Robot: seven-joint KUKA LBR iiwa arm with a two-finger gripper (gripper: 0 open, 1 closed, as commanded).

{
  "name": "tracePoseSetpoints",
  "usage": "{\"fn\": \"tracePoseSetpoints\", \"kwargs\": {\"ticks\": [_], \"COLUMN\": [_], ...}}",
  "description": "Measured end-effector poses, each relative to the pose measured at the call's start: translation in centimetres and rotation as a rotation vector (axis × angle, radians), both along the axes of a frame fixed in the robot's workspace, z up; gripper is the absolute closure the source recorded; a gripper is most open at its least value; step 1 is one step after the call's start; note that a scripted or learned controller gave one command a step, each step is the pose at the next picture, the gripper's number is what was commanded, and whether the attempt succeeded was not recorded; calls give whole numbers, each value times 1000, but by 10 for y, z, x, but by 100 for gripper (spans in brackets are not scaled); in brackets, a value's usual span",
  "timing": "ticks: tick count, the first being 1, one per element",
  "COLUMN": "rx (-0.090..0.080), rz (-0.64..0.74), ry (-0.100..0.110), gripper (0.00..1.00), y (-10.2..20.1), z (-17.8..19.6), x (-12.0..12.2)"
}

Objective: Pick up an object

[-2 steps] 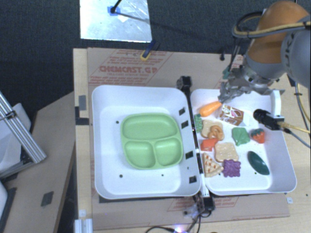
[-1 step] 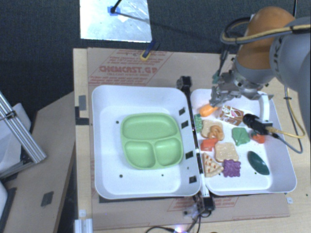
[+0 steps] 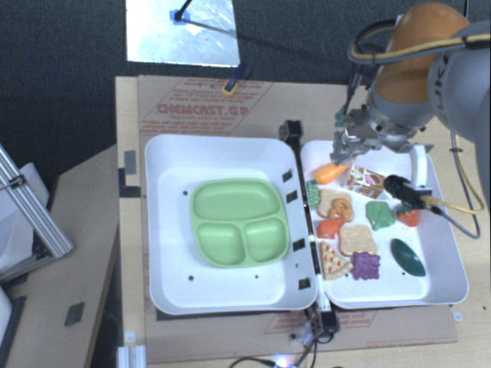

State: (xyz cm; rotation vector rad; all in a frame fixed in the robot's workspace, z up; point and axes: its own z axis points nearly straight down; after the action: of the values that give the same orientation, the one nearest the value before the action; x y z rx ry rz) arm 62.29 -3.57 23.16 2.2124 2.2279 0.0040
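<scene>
Two white bins are seen side by side on the bench. In the left bin (image 3: 165,205) a green divided plate (image 3: 238,222) is laid flat, three compartments, roughly mid-bin. The right bin (image 3: 445,271) is packed w/ toy food: an orange carrot (image 3: 332,173) near the back-left corner, a pretzel (image 3: 337,205) just below it, a toast slice (image 3: 357,240), a pizza slice (image 3: 331,261), purple grapes (image 3: 366,266), a green leafy piece (image 3: 379,215), a dark green oval thing (image 3: 408,257) to the front right, plus a small printed packet (image 3: 365,180) next to the carrot. The gripper (image 3: 343,153) is positioned at the back of the right bin, right above the carrot, almost touching it. Jaw state can't be told from this angle, and nothing is seen held
</scene>
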Motion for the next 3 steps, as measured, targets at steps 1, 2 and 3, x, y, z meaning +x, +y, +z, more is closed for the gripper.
{"fn": "tracePoseSetpoints", "kwargs": {"ticks": [1, 2, 3], "rx": [-1, -1, 0], "rz": [-6, -6, -2], "ry": [3, 1, 1], "gripper": [100, 100, 100], "y": [-6, -8, 2], "z": [-17, -17, -5], "x": [-3, 1, -3]}}
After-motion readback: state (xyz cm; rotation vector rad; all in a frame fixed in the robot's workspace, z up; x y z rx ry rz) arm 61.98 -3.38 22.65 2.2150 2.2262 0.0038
